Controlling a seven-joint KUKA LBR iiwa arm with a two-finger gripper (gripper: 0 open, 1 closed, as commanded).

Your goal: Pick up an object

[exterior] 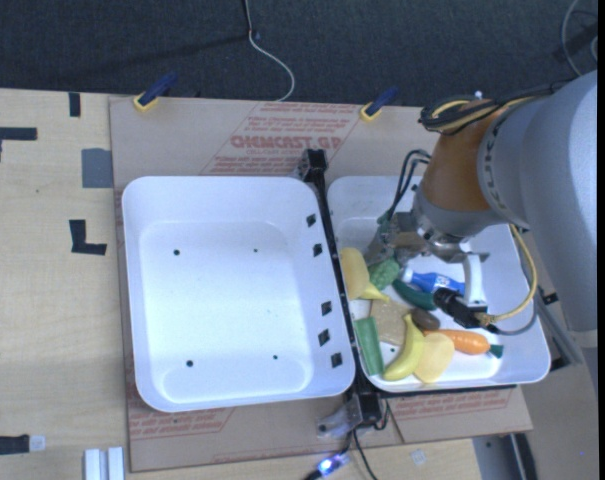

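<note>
Reaching in from the right, with the arm (542, 168) bending over the right bin (354, 200) and the gripper (394, 240) pointing down near the bin's middle. Sitting just beside a small green toy piece (385, 273) and a pale yellow piece (354, 273) leaning at the dividing wall, probably because those lie nearest for a grasp. Hiding its own tip behind the wrist and cables, so cannot tell whether open or closed, nor whether anything is being gripped. Crowding together at the near end of this bin: a banana (407, 353), a carrot (469, 343), a green cucumber (369, 343) and a blue object (439, 284), touching or overlapping, which is likely making a clean pick awkward. Waiting alongside, the left bin (132, 203).
</note>
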